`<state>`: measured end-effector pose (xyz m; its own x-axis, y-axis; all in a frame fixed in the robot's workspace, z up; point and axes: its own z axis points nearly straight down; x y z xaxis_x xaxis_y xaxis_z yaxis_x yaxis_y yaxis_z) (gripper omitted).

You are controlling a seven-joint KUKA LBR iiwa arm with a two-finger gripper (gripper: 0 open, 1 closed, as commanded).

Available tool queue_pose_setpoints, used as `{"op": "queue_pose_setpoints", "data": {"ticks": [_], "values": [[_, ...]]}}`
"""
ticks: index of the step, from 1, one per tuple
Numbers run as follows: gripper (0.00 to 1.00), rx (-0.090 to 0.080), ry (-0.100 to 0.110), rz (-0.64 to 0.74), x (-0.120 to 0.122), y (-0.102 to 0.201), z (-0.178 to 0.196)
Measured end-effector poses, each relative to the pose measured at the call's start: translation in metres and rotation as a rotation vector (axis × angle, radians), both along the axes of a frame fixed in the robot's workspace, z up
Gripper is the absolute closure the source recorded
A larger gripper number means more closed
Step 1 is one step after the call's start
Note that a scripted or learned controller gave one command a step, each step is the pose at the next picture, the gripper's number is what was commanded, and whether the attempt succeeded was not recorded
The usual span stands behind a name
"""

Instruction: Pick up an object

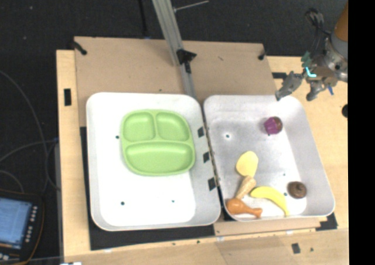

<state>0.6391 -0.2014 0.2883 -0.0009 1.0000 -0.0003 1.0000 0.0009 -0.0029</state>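
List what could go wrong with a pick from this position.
1. The banana, the yellow spoon-shaped piece and the orange drumstick lie bunched together in the right bin; a grab there may catch two or knock one aside.
2. The brown piece sits close to the bin's wall, which could block a finger.
3. The end effector hangs over the bin's far corner, away from everything; the small purple piece, though nearest, may roll.
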Motion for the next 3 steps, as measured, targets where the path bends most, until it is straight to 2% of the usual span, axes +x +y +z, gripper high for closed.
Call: {"op": "queue_pose_setpoints", "data": {"ticks": [1, 2, 3], "values": [[0.0, -0.002, -0.004, 0.002, 0.001, 0.0, 0.003], [0.0, -0.001, 0.001, 0.002, 0.006, 0.001, -0.059], [0.0, -0.001, 0.001, 0.0, 0.0, 0.004, -0.103]]}}
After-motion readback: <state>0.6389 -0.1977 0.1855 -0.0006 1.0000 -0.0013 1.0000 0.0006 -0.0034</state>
